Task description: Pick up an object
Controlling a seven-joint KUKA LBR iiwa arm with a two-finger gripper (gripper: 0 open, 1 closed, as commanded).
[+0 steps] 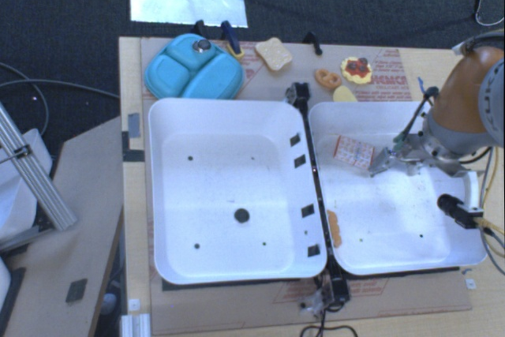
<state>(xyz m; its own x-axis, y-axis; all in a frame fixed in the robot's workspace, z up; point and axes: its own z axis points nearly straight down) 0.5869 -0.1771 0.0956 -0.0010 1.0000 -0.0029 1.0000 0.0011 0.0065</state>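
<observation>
Claw (384, 163) beside red-patterned card (353, 152); orange stick (334, 227) near divider.

We note two white bins (229, 118); a red-and-white patterned card (353, 151); a blue sectioned tray (194, 69); a tan toast slice (274, 54); a grey, orange-banded arm (472, 102).

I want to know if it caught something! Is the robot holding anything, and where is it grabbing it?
Nothing is held. The gripper hangs over the right bin, beside the pink card, with nothing between its fingers.
</observation>
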